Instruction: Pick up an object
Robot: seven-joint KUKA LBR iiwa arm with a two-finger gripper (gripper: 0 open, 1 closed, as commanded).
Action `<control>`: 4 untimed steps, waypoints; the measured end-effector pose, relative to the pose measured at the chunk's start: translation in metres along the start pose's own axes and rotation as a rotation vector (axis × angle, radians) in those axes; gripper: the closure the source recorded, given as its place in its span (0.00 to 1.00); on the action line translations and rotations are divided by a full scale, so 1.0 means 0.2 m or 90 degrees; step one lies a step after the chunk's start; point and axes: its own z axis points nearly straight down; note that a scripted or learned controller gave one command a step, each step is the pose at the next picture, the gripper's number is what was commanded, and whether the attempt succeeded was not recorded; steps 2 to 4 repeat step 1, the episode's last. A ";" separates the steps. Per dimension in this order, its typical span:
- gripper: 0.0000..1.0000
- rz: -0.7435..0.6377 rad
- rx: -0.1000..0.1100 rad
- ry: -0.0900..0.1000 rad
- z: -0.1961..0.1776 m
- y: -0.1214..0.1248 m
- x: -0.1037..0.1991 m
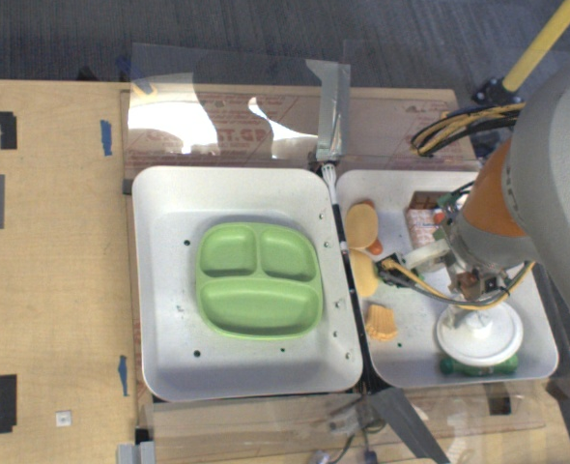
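A dark grey floor [266, 8] fills the top of the view. Below it stands a bench of light wood [48, 259] with black marks and small pieces of blue tape [105, 138]. A clear plastic sheet [227, 114] behind the bins reflects bright light.

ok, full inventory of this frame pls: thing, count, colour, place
bins: 2, white, side by side on the bench
divided plate: 1, green, three compartments, centre of the left bin
tan food-like pieces: 3, tan to orange, along the right bin's left wall
small box: 1, red-brown, back of the right bin
round object: 1, white with a green base, front of the right bin
arm: 1, grey with orange band, over the right bin
claw: 1, just above the round object, fingers not discernible
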 end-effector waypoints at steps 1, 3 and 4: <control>1.00 0.000 0.002 -0.002 -0.05 0.00 0.00; 1.00 0.000 0.002 -0.002 -0.05 0.00 0.00; 1.00 0.000 0.002 -0.002 -0.05 0.00 0.00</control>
